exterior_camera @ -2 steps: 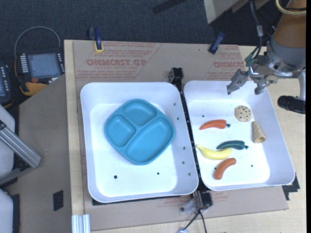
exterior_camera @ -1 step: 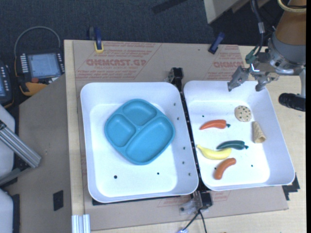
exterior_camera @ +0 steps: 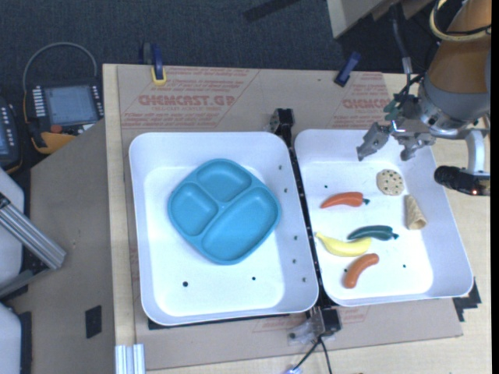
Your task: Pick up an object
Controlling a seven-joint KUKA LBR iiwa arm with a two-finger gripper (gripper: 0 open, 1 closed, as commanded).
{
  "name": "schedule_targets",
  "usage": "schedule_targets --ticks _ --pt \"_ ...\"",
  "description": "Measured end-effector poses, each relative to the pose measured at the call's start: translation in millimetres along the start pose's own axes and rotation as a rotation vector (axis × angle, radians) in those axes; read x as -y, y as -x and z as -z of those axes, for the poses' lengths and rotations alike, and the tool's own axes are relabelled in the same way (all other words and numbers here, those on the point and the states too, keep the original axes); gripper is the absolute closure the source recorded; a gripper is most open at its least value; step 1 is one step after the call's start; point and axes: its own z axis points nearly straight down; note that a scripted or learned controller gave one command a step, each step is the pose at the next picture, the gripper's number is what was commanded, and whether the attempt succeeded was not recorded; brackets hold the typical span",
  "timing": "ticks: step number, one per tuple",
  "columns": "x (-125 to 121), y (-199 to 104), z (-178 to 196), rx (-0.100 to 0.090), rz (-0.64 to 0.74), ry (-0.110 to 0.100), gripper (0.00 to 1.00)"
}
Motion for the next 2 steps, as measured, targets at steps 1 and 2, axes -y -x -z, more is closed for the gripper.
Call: schedule_targets --ticks 1,2 --pt "1.6 -4.1 -41.3 0.001 0.001 0.004 0.0" --pt "1.0 -3.9 -83.9 0.0 0.001 0.001 0.0"
